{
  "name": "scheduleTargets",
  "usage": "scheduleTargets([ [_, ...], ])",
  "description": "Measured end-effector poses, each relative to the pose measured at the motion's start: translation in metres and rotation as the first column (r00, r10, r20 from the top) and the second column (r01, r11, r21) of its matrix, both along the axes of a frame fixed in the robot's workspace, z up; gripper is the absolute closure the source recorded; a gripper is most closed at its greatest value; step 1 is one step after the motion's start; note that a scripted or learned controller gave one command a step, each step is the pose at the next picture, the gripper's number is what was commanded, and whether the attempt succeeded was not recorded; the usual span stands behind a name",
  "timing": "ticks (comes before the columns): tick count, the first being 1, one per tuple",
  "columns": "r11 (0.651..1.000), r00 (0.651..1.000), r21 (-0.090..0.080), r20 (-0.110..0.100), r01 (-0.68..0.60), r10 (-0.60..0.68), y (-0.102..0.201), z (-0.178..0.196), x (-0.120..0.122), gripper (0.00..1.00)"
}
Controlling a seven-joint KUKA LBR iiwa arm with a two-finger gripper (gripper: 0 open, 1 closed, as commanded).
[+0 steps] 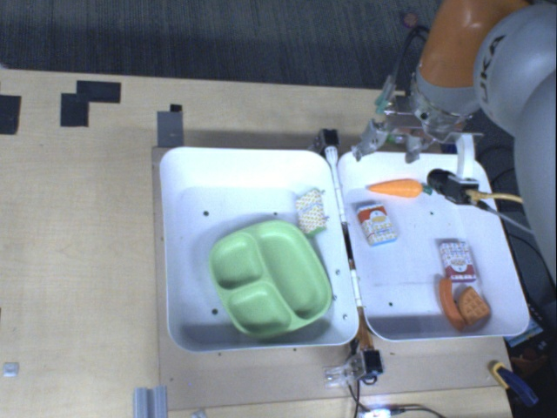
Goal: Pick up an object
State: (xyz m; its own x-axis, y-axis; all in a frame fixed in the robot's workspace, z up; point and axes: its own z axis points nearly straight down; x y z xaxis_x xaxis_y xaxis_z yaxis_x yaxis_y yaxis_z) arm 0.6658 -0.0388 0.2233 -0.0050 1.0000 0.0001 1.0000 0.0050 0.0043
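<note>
Fingers [393, 144] spread (empty) above carrot [394, 188] in rt bin [513, 312].

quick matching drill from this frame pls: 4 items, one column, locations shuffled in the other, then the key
Items:
1. green divided plate
2. carrot
3. patterned packet
4. gripper

Places:
A. above the far edge of the right bin
B. right bin, far end, just in front of the gripper
C. left bin, middle to near side
D. left bin, against its right wall, touching the plate's far corner

Pairs: 1-C, 2-B, 3-D, 4-A
</note>
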Motion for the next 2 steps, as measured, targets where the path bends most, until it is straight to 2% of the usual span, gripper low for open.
scheduleTargets([
  [1, 1.000, 1.000, -0.001, 0.003, 0.002, -0.002, -0.046, -0.110, 0.005, 0.00],
  [2, 1.000, 1.000, -0.001, 0.007, -0.001, 0.001, -0.046, -0.098, 0.006, 1.00],
])
